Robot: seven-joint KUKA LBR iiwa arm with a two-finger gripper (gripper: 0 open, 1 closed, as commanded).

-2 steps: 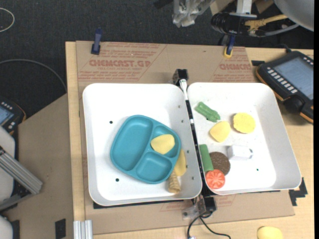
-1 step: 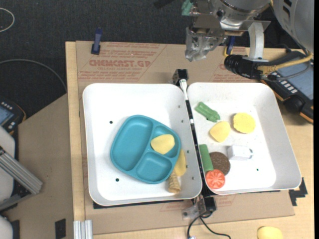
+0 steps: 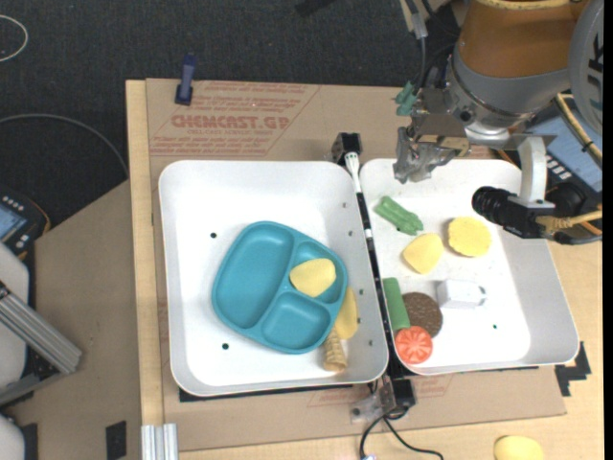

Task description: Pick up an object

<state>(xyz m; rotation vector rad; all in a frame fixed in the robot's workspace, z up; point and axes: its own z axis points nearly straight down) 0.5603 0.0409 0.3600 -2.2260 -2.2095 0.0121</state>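
My gripper (image 3: 416,166) hangs over the far left corner of the right bin (image 3: 536,348), above the bin floor with nothing visibly in it. Just in front of it lies a green piece (image 3: 397,215). Farther toward the front are two yellow pieces (image 3: 422,253) (image 3: 468,237), a white block (image 3: 461,293), a brown disc (image 3: 422,311), a red round piece (image 3: 414,345) and a green stick (image 3: 392,302) along the bin's left wall.
The left bin (image 3: 187,257) holds a teal divided plate (image 3: 259,290) with a yellow piece (image 3: 312,276) in one compartment. A yellow strip (image 3: 346,316) and a tan cone (image 3: 334,353) lie beside the plate. A black cylinder (image 3: 503,209) juts over the right bin's far right.
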